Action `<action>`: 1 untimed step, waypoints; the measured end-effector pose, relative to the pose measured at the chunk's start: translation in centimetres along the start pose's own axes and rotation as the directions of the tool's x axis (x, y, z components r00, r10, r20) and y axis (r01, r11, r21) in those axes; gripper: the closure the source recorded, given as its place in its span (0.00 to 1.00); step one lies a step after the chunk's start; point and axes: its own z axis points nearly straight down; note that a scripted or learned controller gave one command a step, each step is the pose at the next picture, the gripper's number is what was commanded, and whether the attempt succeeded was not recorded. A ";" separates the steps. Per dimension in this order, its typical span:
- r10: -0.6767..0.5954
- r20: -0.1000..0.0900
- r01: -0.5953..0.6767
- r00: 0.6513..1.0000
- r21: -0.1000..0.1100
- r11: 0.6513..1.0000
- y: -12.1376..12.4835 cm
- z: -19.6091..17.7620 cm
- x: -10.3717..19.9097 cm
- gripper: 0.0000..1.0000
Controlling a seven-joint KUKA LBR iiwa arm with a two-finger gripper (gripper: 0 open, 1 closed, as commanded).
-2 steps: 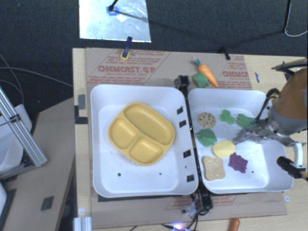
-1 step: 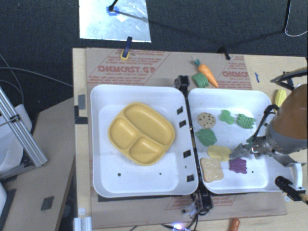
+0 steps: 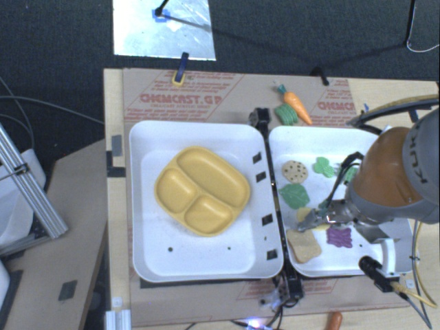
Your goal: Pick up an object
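In the right bin [image 3: 306,137] lie several toy foods: a round speckled cookie [image 3: 294,170], a green leafy piece [image 3: 295,196], a smaller green piece [image 3: 323,166], a tan bread slice [image 3: 304,246] and a purple grape cluster [image 3: 339,236]. My gripper [image 3: 311,220] hangs low over the bin between the green leafy piece and the bread slice, its fingers pointing left. Nothing shows between the fingers. The grey arm with its orange band [image 3: 385,174] covers the bin's right side.
The left bin [image 3: 144,205] holds a yellow divided plate [image 3: 202,190]. A toy carrot [image 3: 297,104] and a green piece [image 3: 285,115] lie on the cardboard behind the right bin. A metal divider [image 3: 269,177] with clips runs between the bins.
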 end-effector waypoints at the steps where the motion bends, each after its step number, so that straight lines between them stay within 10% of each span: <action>1: -0.009 -0.008 0.009 1.000 0.000 1.000 0.1 -10.4 9.3 0.00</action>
